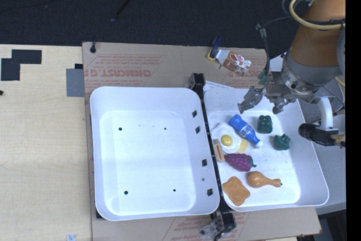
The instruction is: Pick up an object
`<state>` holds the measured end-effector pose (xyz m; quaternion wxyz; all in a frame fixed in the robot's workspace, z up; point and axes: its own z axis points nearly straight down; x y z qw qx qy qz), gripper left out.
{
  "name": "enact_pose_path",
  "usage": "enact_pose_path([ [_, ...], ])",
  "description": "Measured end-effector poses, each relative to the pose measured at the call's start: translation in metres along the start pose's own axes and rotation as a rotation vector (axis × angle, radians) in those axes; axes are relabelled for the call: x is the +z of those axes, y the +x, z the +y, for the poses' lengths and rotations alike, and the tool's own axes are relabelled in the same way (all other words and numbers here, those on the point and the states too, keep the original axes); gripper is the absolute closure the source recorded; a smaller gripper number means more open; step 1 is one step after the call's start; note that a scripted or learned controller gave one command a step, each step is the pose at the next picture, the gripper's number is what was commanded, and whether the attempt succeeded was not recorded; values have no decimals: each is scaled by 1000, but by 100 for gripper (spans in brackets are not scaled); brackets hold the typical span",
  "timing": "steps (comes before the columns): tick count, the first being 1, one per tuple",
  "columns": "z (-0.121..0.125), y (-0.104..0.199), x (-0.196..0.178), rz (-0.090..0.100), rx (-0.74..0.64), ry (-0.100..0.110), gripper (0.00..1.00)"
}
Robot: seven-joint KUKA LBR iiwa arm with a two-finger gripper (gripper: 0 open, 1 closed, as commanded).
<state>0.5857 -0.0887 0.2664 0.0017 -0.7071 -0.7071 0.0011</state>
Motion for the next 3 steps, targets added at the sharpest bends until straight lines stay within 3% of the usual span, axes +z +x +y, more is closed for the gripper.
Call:
enact_pose_path([
  [1,48,-12,161,0,-2,11,0],
  [2,51,-14,140,-1,3,-2,100],
  [3,60,1,95,-1,-2,-7,100],
])
